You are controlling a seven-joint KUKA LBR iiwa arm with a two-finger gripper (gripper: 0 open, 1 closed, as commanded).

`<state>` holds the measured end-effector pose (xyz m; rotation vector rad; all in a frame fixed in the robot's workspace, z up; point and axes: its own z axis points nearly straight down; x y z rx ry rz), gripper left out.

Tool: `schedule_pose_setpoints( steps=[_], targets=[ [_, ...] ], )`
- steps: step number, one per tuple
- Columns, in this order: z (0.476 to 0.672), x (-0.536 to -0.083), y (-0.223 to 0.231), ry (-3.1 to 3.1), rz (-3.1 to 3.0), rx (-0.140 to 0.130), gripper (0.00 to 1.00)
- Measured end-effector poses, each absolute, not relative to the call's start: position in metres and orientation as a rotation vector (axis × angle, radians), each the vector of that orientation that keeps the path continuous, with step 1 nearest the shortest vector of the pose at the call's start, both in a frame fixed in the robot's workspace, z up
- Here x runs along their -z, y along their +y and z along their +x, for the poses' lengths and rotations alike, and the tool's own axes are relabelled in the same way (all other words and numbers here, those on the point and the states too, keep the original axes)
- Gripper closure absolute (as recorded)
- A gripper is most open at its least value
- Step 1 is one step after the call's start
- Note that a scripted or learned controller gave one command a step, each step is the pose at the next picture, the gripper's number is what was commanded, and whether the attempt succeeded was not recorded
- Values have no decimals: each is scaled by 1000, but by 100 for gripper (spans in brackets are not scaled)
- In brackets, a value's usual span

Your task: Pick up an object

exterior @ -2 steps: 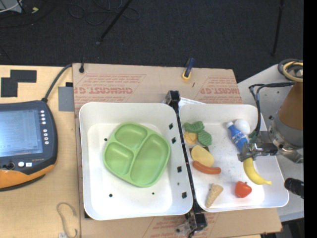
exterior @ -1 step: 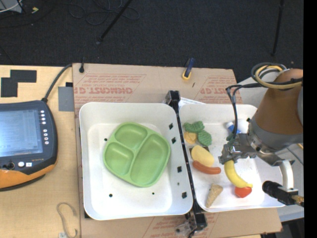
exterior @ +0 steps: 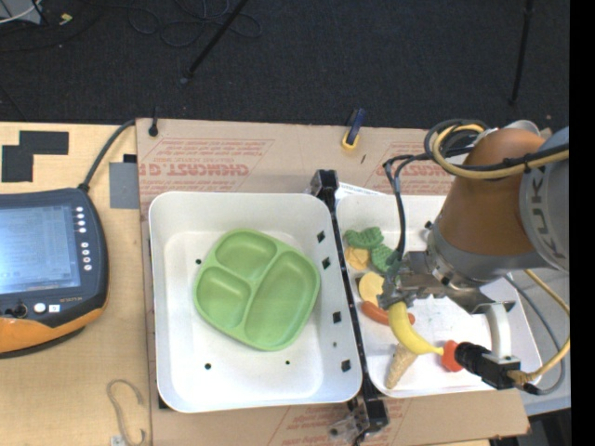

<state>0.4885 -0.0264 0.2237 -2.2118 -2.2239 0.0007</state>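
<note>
The arm is down in the right bin (exterior: 521,337), so by my reckoning this is the reaching step, the lift not yet begun. Its pincer (exterior: 398,291) hangs low over a heap of toy food at about nine o'clock in that bin: a yellow banana (exterior: 409,333) touching a cone (exterior: 400,368) at six o'clock from it, a red piece (exterior: 375,313) just beside, and a green piece (exterior: 365,241) up toward twelve. Whether the pincer is wide or narrow I cannot tell (the wrist's bulk covers it from here), and I see nothing gripped. The banana looks the likeliest target. The next move, I'd judge, calls for a clean closure on one item rather than the cluster, then a straight lift. The left bin (exterior: 177,277) holds a green divided plate (exterior: 258,289), well apart.
</note>
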Motion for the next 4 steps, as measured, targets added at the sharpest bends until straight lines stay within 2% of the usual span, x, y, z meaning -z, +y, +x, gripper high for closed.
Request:
schedule_pose_setpoints(
  steps=[2,3,4],
  targets=[
    [503,-237,66,-2224,-2214,-2,100],
    [508,-216,82,-2218,-2218,-8,100],
    [507,-221,92,-2220,-2219,-5,100]
  ],
)
